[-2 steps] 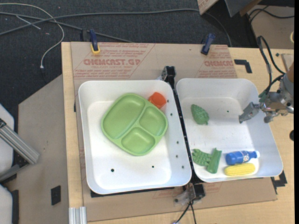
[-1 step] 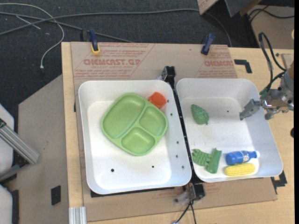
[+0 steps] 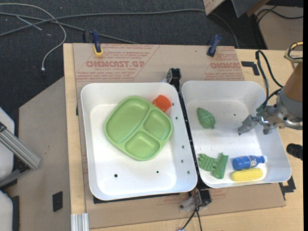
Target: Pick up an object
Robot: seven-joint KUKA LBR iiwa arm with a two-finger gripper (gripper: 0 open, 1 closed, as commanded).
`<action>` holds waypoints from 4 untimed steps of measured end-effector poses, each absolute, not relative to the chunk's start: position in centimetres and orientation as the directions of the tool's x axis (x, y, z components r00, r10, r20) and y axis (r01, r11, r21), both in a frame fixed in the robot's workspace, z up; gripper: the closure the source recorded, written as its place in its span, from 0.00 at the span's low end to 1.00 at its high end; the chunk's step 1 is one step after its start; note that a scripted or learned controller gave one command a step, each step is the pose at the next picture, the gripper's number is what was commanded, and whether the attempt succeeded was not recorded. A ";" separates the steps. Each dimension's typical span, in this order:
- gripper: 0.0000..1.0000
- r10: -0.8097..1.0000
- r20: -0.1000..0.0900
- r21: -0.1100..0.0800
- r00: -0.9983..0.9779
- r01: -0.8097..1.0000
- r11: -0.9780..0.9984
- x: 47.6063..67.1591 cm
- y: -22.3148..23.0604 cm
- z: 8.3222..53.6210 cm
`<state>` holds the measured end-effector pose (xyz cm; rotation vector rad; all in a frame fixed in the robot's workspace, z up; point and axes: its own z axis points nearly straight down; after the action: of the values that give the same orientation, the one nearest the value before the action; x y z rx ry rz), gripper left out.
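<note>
Nearest to the gripper (image 3: pixel 259 124) — and so the likeliest thing to pick up — is a small green leafy toy (image 3: pixel 206 118), lying loose on the floor of the right bin (image 3: pixel 231 88), some way off to the camera-left of the fingertips. Nothing sits between the fingers (image 3: pixel 247 126); they look spread apart and released, hanging over a bare patch of bin floor near its right wall.

Toward the camera from the fingers, three more toys crowd the bin's near edge: a blue bottle (image 3: pixel 248 162), a yellow corn cob (image 3: pixel 248 175) touching it just beyond, and a flat green comb-like piece (image 3: pixel 213 165) to their left.

Farther left, past the bin divide, the left bin (image 3: pixel 96 177) holds a green divided plate (image 3: pixel 138 127) with a small orange object (image 3: pixel 162 102) at its far rim.

To do this step well, I judge the arm should travel left until the fingers straddle the leafy toy, descend with them wide, and close only once they reach floor level — the toy stands apart from everything else, so it suits a clean grasp better than the crowded trio.
</note>
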<state>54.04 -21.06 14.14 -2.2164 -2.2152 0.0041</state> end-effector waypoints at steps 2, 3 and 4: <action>1.00 1.000 0.001 0.001 0.000 1.000 0.000 54.1 -21.0 10.3; 1.00 1.000 -0.003 0.006 -0.001 1.000 0.001 54.9 -21.5 15.0; 1.00 1.000 -0.004 0.008 -0.001 1.000 0.001 55.7 -22.3 20.9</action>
<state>55.68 -22.35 20.91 -2.2262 -2.2286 -0.0049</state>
